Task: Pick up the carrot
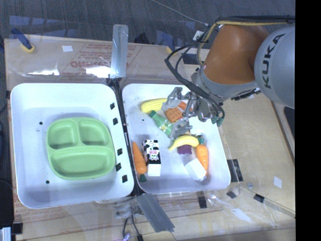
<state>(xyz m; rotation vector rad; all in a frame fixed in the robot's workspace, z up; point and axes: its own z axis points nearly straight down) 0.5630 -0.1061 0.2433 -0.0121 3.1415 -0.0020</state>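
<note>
Two carrots lie in the right bin [220, 177]. One carrot [202, 156] is near the front right, just beside a banana [183, 141] and a white block [195, 170]. The other carrot [138, 158] lies by the left wall, next to a cow carton [152, 157]. The gripper [179, 115] hangs over a waffle [173, 115]. I cannot tell if its fingers are open. A green plate [79, 148] sits in the left bin [20, 134].
</note>
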